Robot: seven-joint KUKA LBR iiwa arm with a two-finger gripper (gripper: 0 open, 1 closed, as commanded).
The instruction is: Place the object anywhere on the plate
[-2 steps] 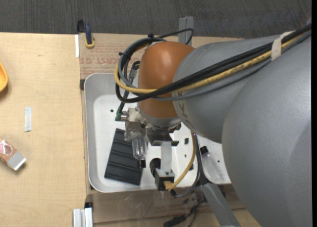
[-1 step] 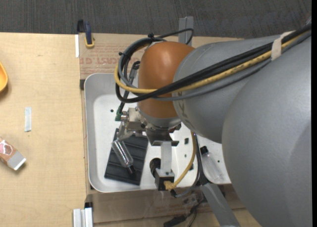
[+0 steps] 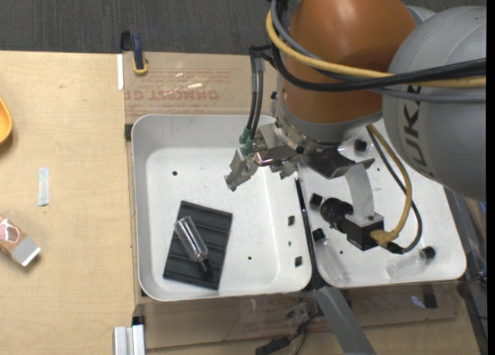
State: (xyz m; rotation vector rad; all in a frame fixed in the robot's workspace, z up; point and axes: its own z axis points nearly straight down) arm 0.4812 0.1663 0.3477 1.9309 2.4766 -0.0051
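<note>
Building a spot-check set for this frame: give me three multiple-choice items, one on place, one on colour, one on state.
1. Where does the dark ribbed plate lie?
A. In the left bin
B. In the right bin
C. On the wooden bench top

2. What colour is the big dome on the arm above the gripper?
A. Blue
B. Orange
C. Green

3. How is the small clear bottle placed?
A. Standing upright in the right bin
B. Lying on its side on the dark ribbed plate
C. Held between the fingers

Key: 1 A, the plate rests on the floor of the left bin, near its front left corner. 2 B, the dome is plainly orange. 3 B, the bottle lies slantwise on the plate, apart from the gripper.
</note>
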